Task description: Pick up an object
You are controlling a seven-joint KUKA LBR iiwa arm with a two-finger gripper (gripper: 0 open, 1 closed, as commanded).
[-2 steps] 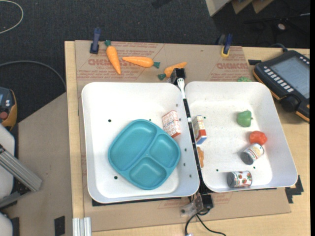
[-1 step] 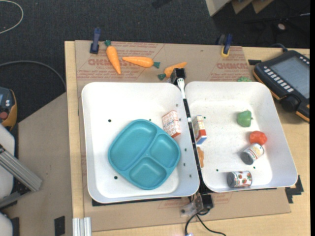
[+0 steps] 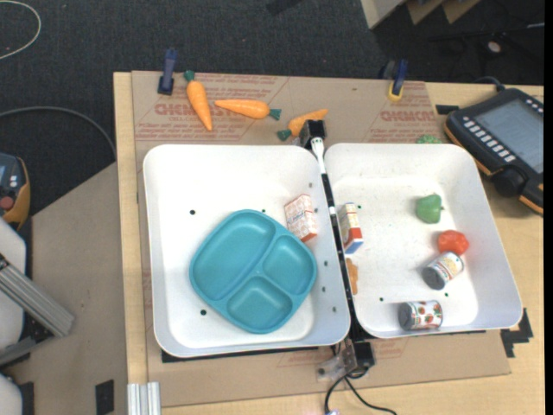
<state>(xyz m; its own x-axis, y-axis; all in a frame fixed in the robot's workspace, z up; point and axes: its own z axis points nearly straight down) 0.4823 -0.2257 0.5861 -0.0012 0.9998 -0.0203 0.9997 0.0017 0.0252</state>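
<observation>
Pickable stuff is spread over both bins here. The left bin (image 3: pixel 157 232) has a teal divided plate (image 3: pixel 253 271) sitting in its lower middle, and a small red-and-white carton (image 3: pixel 301 217) just off the plate's upper right corner, close to the bin's right wall. The right bin (image 3: pixel 389 184) has more going on: another little carton (image 3: pixel 349 227) up against its left wall, a small orange bit (image 3: pixel 352 277) below that, a green toy veggie (image 3: pixel 429 207) toward the upper right, a red one (image 3: pixel 453 242) just below it, then a can (image 3: pixel 443 270) lying tilted right beside the red one, and a second can (image 3: pixel 421 316) on its side near the bottom edge. Three toy carrots are outside the bins on the cardboard sheet (image 3: pixel 130 145) behind them: one (image 3: pixel 200 103) at the left, one (image 3: pixel 244 108) beside it, one (image 3: pixel 307 121) near the gap between the bins. As for the claw, I honestly can't tell whether it's released or clenched.
</observation>
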